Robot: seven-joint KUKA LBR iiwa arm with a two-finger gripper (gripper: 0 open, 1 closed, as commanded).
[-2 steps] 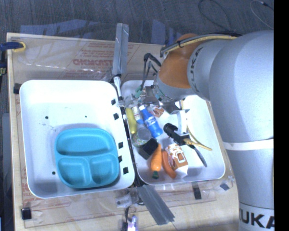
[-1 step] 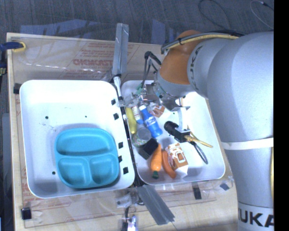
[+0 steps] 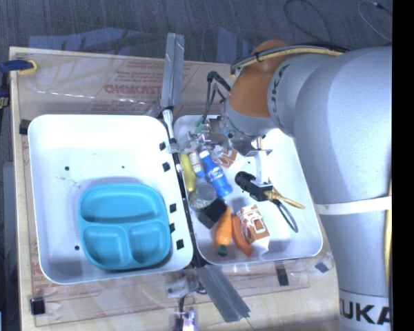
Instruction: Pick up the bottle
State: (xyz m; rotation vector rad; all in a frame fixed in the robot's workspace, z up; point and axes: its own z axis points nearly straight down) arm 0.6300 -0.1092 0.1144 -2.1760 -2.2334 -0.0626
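**Blue bottle (image 3: 216,176) hemmed in at right bin's (image 3: 283,164) inner wall**

Slanted near the wall shared with the left bin (image 3: 55,157), the bottle has a yellow tube (image 3: 188,168) on its wall side and a clear jar (image 3: 202,196) at its lower end. The gripper (image 3: 205,141) hangs at its upper end, its width impossible to tell. Barer floor opens to the right.

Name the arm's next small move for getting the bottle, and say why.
Probably a short descent, centred on the blue bottle. The gripper sits at the bottle's upper end in the right bin, and the bottle lies flat close beside a yellow item, so going down off-centre might catch that instead.
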